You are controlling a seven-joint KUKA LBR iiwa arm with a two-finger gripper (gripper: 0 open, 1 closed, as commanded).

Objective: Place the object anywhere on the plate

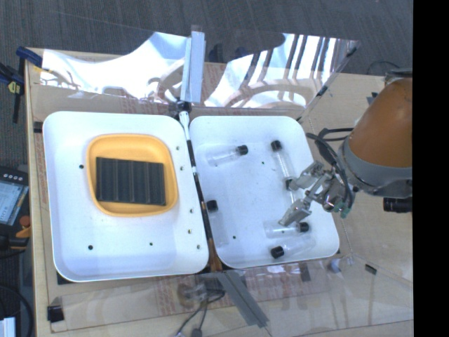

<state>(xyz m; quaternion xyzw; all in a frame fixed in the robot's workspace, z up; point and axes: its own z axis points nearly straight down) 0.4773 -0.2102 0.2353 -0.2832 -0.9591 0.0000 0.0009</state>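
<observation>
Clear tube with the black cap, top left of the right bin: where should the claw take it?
Grip the clear tube mid-barrel, coming straight down, fingers either side of its long axis. It lies flat, apart from the others, cap toward the claw.

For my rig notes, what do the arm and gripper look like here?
The arm is a rounded, bulky shape with an orange band above a grey ring. Dark cables loop beside the wrist. The gripper is bare silvery metal with two slim fingers.
</observation>
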